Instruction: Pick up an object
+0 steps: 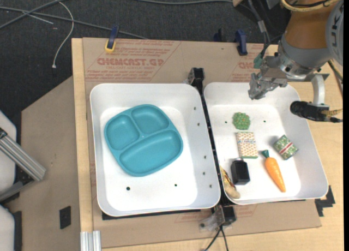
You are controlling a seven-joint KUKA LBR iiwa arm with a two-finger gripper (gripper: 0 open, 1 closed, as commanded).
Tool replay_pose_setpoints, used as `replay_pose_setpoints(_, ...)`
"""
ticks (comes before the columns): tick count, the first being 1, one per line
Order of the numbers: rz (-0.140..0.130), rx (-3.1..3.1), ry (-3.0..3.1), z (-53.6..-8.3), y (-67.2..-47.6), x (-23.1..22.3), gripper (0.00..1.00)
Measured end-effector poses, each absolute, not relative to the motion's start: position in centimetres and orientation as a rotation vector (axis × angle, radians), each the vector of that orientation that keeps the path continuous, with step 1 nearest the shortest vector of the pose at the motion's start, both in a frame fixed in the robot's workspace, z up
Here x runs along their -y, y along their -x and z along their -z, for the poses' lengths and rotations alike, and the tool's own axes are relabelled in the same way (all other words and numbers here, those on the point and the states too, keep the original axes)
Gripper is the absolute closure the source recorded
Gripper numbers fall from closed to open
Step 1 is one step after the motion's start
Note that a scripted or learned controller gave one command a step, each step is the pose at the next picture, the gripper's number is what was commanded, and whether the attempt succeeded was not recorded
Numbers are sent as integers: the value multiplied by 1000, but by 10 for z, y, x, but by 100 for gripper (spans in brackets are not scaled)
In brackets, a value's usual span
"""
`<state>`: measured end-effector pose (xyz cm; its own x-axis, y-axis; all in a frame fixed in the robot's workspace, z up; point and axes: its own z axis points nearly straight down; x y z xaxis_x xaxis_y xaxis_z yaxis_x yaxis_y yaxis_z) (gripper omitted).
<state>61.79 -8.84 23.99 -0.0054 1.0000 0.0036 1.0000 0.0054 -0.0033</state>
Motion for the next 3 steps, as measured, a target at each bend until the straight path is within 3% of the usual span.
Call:
replay_pose_setpoints(2, -2, 2224, 2211, -232, -590, -13, 100)
replay_pose_setpoints(3, -2, 2223, 2211, -223, -562, -58, 100)
